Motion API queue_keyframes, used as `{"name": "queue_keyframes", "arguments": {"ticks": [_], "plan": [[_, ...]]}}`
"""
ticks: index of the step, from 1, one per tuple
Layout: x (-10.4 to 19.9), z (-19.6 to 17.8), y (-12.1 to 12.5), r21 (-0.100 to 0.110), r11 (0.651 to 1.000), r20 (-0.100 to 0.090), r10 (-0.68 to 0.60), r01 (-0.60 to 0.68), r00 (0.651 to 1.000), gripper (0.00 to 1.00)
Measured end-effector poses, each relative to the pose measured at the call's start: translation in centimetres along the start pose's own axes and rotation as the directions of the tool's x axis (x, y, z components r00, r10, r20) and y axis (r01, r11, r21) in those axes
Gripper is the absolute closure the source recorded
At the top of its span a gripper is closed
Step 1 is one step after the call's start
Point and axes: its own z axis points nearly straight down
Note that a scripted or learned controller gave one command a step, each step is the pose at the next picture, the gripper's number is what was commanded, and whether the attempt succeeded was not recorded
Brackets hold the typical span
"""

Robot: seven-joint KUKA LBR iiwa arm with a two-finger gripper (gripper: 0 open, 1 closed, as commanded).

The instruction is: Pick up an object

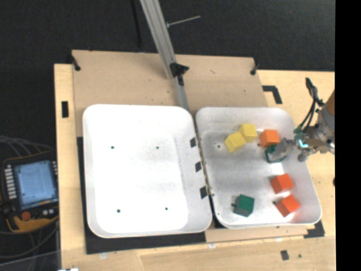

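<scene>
Jaws [276, 151] low in the right white bin [225, 210]; I can't tell their state.
Orange block [269, 137] just beside them; yellow blocks [241, 138] near, green block [243, 205] well apart.

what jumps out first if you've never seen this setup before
The bright blocks in the right bin catch the eye first: two yellow blocks touching near its middle top, an orange block beside them, two more orange blocks toward the lower right, and a green block near the bottom. The tool reaches in from the right edge, just below the upper orange block. The left bin is a plain white tray beside it.
</scene>
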Motion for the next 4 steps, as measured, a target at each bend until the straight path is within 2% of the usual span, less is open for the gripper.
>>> {"name": "queue_keyframes", "arguments": {"ticks": [1, 3, 4], "plan": [[0.0, -0.2, 0.1, -0.004, 1.000, 0.001, 0.000, 0.000, 1.000, 0.00], [0.5, 10.4, 1.8, 0.001, 1.000, 0.002, 0.004, -0.004, 1.000, 0.00], [0.3, 13.2, 1.9, -0.004, 1.000, 0.004, 0.005, -0.005, 1.000, 0.00]]}}
